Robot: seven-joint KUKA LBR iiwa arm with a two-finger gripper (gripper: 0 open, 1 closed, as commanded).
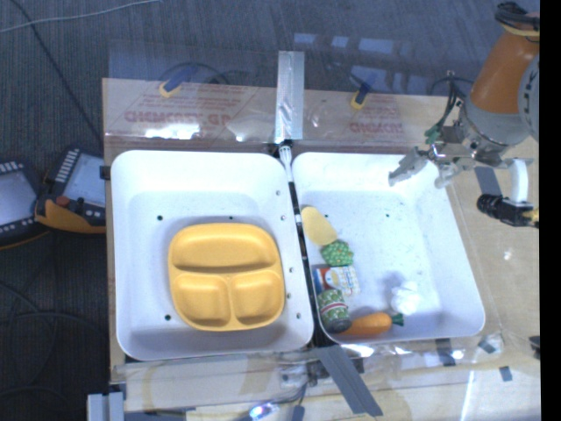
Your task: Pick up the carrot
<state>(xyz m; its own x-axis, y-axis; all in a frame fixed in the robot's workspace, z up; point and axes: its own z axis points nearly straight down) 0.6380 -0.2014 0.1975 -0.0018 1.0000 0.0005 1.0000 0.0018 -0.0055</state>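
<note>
The carrot (368,324) is lying on its side at about five o'clock in the right bin (456,261), close against the near wall, its green top pointing toward three o'clock. Just at its nine o'clock a small green-patterned item (332,308) is touching it, and a line of other small things is running up toward twelve: a can-like package (337,280), a green leafy piece (337,253) and a pale yellow piece (318,227). A white lump (405,297) is sitting near the carrot at one o'clock. The gripper (421,167) is hovering over the bin's far right corner, well apart from the carrot; whether the jaws are apart or together cannot be told. In the left bin (140,191) a yellow divided tray (227,275) is resting.
</note>
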